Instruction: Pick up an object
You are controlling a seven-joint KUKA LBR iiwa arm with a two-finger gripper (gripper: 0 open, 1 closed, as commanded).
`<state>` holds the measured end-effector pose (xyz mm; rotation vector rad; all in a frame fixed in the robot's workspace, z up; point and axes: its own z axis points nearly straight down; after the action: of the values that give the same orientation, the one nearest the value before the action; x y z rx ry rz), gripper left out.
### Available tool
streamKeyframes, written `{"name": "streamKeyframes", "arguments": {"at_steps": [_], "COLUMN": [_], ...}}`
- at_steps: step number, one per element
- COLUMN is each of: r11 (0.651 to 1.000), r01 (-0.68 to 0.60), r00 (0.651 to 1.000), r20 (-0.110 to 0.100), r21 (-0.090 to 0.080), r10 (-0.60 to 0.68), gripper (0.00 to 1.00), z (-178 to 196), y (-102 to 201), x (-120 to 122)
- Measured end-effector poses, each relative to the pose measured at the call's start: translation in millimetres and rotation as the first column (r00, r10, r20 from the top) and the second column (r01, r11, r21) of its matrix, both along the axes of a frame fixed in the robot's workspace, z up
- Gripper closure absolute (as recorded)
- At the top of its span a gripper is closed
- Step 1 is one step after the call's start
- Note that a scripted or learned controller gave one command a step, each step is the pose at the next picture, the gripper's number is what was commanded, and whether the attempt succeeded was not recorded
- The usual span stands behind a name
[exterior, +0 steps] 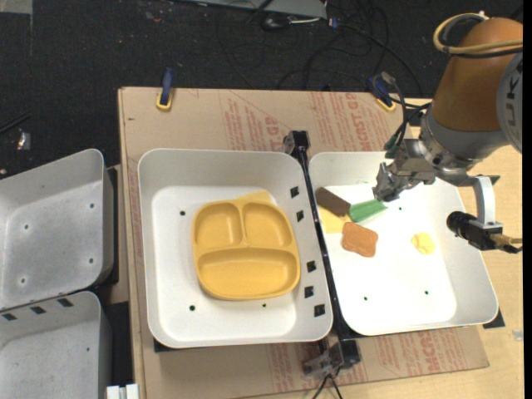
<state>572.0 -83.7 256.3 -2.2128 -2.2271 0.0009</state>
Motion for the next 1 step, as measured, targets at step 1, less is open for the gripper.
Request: {"name": "streamKeyframes", "arguments": {"at_steps": [1], "r11": [1.0], "r01": [-0.001], "r00": [1.0], "r20": [0.0], "r21": [0.0], "r10": [0.001], "gripper": [1.0], "z": [-8.7], "y": [45.9], "x": [3.0]}}
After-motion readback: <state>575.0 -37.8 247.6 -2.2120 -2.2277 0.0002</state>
